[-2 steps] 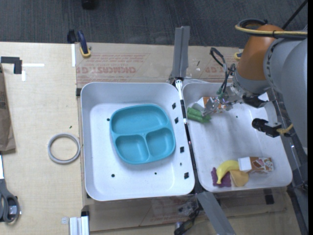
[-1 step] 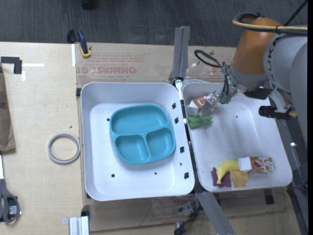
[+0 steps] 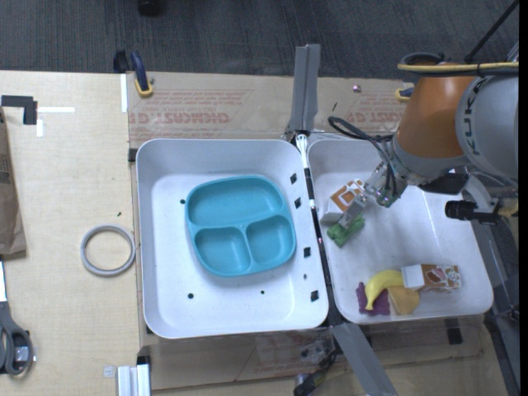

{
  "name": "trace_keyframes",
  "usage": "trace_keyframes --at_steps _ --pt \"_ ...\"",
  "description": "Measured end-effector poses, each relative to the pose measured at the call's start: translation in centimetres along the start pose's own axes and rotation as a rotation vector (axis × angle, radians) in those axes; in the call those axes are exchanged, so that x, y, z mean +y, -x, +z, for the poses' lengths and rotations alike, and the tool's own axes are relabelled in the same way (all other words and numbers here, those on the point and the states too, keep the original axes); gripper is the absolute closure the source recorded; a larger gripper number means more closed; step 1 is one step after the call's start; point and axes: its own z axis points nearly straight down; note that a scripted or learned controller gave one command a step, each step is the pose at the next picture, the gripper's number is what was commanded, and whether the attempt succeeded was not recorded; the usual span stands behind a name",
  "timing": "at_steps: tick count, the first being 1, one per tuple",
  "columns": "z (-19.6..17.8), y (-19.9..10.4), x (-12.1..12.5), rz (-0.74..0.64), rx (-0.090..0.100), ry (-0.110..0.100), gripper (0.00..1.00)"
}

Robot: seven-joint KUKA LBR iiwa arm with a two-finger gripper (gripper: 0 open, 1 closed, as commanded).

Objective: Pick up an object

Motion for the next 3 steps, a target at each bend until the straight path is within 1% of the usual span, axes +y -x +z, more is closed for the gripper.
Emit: trace_keyframes --at_steps 1,2,3 --pt "-1.3 1.1 -0.8 0.013 -0.024 -0.004 1.0" --pt "0.7 5.5 0.6 0.08 0.007 -0.007 1.0" --pt "0.5 4.1 -0.1 -0.23 0.007 -0.005 1.0"
